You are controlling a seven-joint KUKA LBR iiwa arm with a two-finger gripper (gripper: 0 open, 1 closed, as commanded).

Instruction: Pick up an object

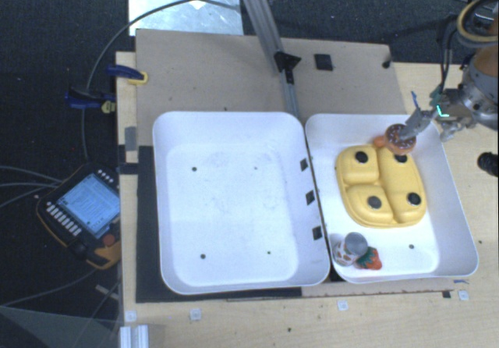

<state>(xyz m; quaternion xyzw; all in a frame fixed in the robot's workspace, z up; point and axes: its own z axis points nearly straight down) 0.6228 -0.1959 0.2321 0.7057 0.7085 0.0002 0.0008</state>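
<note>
Two white bins sit side by side on the table (234,73). The left bin (179,261) lies toward the table's left edge, and the right bin (448,253) lies beside it toward the right edge.

In the right bin, a yellow lumpy object (382,186) with dark spots rests near the middle. Its long axis runs from the bin's far-left part toward the near-right, and its narrower end points to the far side. A small round brownish object (398,136) lies just at the yellow object's far end, touching or nearly so. In the near-left corner of the same bin sits a small grey and orange object (357,251), well apart from the yellow one.

The arm enters over the table's right edge. Its gripper (415,122) reaches down to the far-right part of the right bin, just beside the brownish object. The tip is small and blurred, so whether the jaws are apart or together cannot be told.
</note>
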